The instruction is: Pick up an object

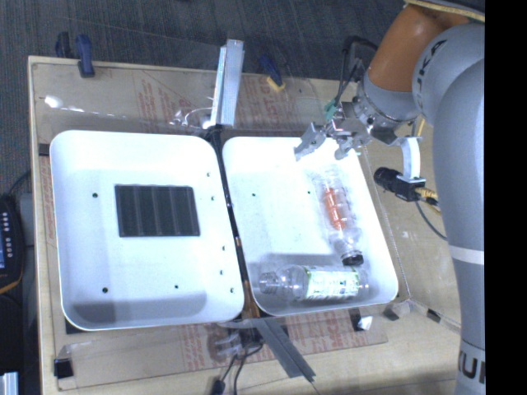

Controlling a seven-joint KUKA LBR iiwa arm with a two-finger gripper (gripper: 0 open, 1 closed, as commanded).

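Observation:
In the right bin lie two clear plastic bottles. One with an orange-red label runs along the right wall, its dark cap toward the front. The other, with a green-and-white label, lies across the front wall. My gripper hangs over the bin's back right corner, just behind the orange-label bottle, and its grey fingers stand apart with nothing between them. The left bin holds a flat dark ribbed rectangle.
A metal divider post rises behind the seam between the bins. Blue clamps grip the bench's back edge. A black connector with cable sticks out right of the right bin. The arm's grey body fills the right side.

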